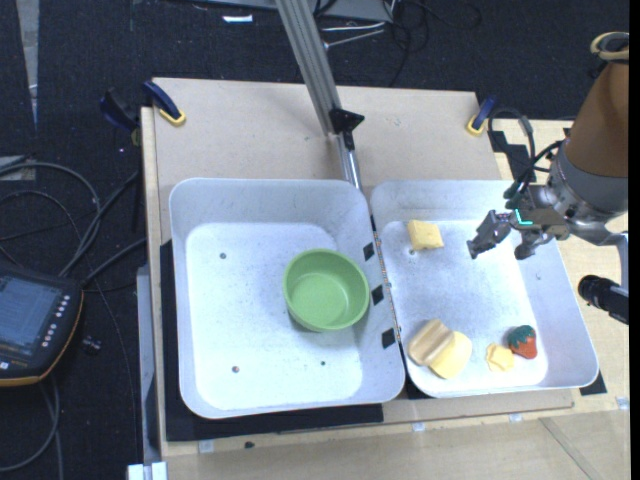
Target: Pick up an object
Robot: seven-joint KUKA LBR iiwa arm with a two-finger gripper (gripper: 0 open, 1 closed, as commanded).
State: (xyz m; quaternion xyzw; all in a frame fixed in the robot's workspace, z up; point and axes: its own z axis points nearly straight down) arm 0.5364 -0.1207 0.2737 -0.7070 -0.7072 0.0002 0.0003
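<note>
My gripper [505, 240] hovers over the right bin [560, 313], near its upper right part, open with nothing between its fingers. A small yellow block [425, 235] lies to its left in the same bin. Near the bin's front lie a pale yellow banana-like piece [440, 348], a small yellow chunk [500, 358] and a red strawberry-like toy [523, 342]. A green bowl [325, 289] sits in the left bin [220, 358].
A grey metal pole [315, 63] slants down to the gap between the bins. Blue and yellow clamps [165, 103] [482, 116] hold the board's back corners. A tablet [30, 323] and cables lie on the floor at left.
</note>
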